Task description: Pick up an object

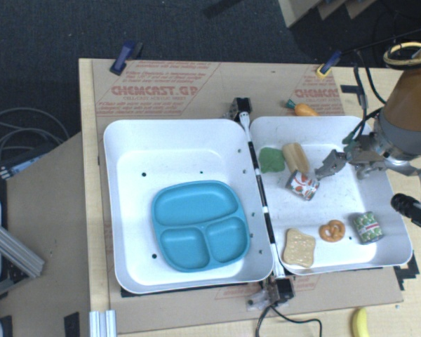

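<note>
The right bin [389, 188] holds several small items. A green round piece [271, 160] and a tan roll [295, 157] lie near its back left. A red-and-white can [303, 185] lies just in front of them. A pretzel [332, 231], a green-patterned packet [366, 227] and a toast slice [299, 248] sit along the front. My gripper [348, 169] hovers over the middle of this bin, just right of the can, open with nothing between its fingers. Its left fingertip [327, 168] is close to the can.
The left bin [126, 153] holds a blue divided plate [200, 225]. An orange carrot toy [303, 108] lies on the bench behind the right bin, and a yellow banana [360, 323] lies at the front right. A black clip [241, 107] joins the bins at the back.
</note>
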